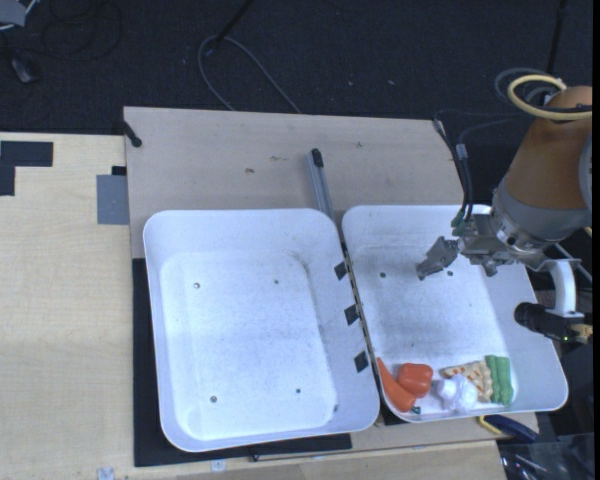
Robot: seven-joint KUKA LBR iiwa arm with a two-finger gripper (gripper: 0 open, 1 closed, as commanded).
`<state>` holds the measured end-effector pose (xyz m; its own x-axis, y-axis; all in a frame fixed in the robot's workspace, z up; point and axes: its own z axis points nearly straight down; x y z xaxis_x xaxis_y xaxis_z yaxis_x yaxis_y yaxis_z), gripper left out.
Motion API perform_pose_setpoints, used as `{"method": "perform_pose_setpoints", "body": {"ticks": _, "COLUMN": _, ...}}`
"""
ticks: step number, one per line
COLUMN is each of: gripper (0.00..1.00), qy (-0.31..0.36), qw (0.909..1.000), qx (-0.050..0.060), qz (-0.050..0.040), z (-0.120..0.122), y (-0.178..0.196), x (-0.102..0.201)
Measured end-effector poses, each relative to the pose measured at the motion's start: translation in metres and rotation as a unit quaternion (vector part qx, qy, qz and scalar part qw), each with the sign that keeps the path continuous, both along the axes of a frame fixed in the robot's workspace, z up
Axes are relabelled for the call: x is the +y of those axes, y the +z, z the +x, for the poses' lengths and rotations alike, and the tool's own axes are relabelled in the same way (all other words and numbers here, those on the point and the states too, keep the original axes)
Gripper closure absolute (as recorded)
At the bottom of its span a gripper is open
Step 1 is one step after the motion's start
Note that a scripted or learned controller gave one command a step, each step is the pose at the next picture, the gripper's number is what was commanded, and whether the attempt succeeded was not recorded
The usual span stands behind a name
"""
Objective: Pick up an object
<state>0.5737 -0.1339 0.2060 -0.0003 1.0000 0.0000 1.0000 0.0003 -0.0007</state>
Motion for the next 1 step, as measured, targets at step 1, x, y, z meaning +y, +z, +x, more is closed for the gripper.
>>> {"method": "perform_pose_setpoints", "body": {"ticks": 1, "gripper": 0.00, "qy": 0.000, "qw": 1.0000, "qx": 0.001, "qz": 0.0003, "z": -0.0080, "y": -0.0260, "x": 0.0140}}
